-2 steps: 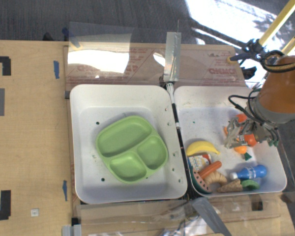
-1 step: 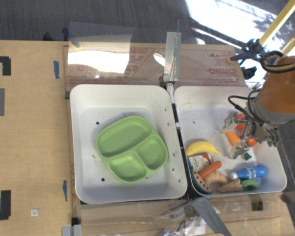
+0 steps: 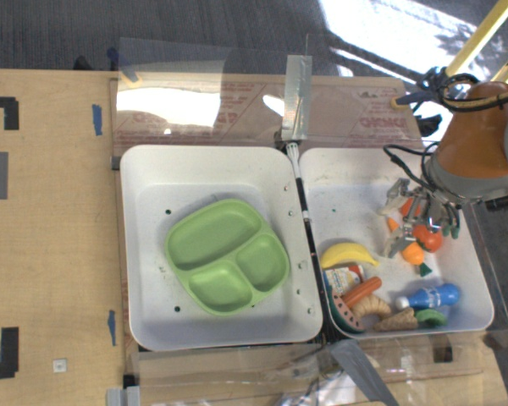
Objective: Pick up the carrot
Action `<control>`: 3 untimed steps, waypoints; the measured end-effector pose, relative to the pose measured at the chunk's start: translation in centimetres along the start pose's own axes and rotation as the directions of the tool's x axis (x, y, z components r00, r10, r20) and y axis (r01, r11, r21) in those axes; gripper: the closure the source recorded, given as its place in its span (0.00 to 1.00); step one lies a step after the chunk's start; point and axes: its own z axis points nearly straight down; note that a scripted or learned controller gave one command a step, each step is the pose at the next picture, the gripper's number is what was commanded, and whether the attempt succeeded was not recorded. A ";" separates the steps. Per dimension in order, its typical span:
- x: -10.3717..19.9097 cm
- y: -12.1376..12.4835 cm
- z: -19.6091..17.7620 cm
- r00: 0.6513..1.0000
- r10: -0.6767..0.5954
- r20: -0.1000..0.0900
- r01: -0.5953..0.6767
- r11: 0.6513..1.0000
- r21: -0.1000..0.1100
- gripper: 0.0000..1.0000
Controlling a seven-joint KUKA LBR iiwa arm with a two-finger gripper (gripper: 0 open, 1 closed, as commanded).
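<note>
The arm (image 3: 478, 142) reaches in from the right, its orange band above the far right part of the right bin (image 3: 356, 180). The gripper (image 3: 419, 222) hangs low inside that bin, toward its right side. An orange carrot (image 3: 427, 240) sits right at the fingertips, with a smaller orange bit just near of it; it looks pinched between the fingers, though the metal parts and cables crowd the spot and the grip is hard to read for sure.

Left of the gripper lies a banana (image 3: 349, 255). Near of the banana, a reddish sausage (image 3: 361, 291) rests among a heap of toy food at the near edge of the bin. A blue bottle (image 3: 429, 297) lies to the right of that heap, with a green piece (image 3: 430, 317) just near of it.

The left bin (image 3: 144, 176) holds a green divided plate (image 3: 227, 255), set at a tilt across the middle of the bin.
</note>
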 end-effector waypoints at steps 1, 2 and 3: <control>5.3 -0.8 -0.1 0.999 0.051 0.000 -0.051 0.999 0.000 0.00; 4.8 -0.7 -1.5 0.999 0.048 0.016 -0.048 0.999 0.001 1.00; 9.7 2.6 -0.4 0.999 0.034 0.008 -0.034 0.999 0.002 1.00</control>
